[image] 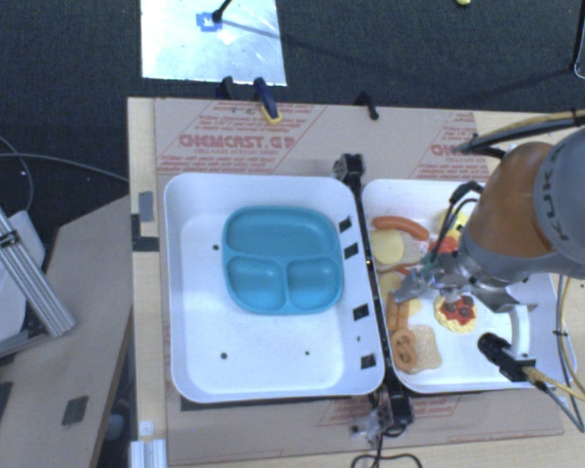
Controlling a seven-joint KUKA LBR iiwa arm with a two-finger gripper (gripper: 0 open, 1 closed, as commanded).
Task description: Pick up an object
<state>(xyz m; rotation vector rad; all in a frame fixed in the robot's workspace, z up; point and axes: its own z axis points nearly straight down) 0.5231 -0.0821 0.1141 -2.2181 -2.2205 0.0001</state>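
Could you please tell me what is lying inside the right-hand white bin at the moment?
The right bin holds toy food: a sausage, a pizza slice, a bread slice and other small pieces. The arm covers the bin's far right part, hiding anything beneath.

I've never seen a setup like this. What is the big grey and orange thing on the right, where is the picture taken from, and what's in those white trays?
The picture comes from one fixed camera above the bench, looking down at a slant. The grey and orange thing is a robot arm reaching in from the right. Its end effector hangs low over the right bin, among toy food: a sausage, a small pizza, a piece of toast. I cannot tell whether it grips anything. The left bin holds a blue divided plate.
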